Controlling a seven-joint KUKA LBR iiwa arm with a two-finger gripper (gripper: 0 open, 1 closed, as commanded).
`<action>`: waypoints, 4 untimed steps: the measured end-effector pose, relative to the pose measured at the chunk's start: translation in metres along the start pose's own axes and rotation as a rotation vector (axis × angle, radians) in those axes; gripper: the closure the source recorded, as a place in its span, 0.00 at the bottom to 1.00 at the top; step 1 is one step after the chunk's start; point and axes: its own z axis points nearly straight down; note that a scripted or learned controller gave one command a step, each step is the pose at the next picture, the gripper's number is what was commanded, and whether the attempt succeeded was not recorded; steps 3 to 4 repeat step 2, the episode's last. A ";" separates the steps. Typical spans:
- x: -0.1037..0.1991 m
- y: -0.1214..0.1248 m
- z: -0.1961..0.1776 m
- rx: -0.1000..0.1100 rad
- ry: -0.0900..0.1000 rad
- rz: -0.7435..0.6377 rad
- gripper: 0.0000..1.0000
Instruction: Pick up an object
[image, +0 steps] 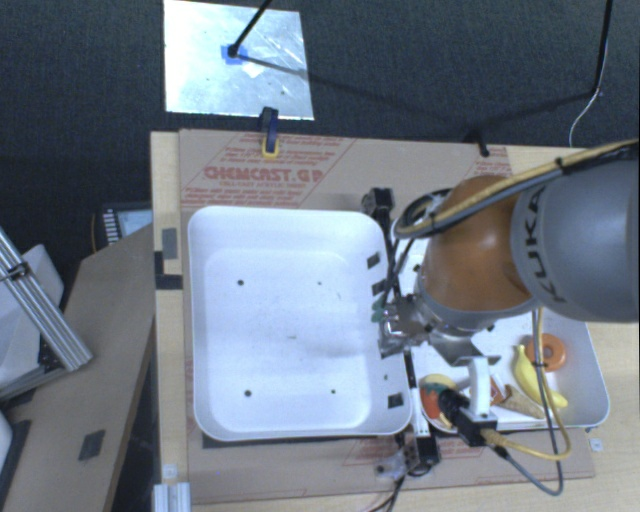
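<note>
My gripper (398, 335) hangs under the grey wrist and orange band of the arm (470, 260), low over the left side of the right bin (598, 398), close to the wall it shares with the left bin. In the right bin's near part lie a yellow banana (532, 380), an orange ring-shaped piece (549, 351), a round orange and red object (436, 396) and a tan piece (503, 402). The arm hides most of that bin. I see nothing held.
The left bin (197, 330) is a shallow white tray with small dark holes in its floor. Both bins rest on a cardboard sheet (300, 165). Cables run along the arm, and a yellow one (520, 450) loops past the front edge.
</note>
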 end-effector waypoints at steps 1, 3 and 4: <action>0.007 0.001 -0.006 -0.010 0.005 -0.010 0.00; -0.067 0.003 -0.114 -0.024 0.002 -0.004 0.00; -0.067 0.003 -0.114 -0.024 0.002 -0.004 0.00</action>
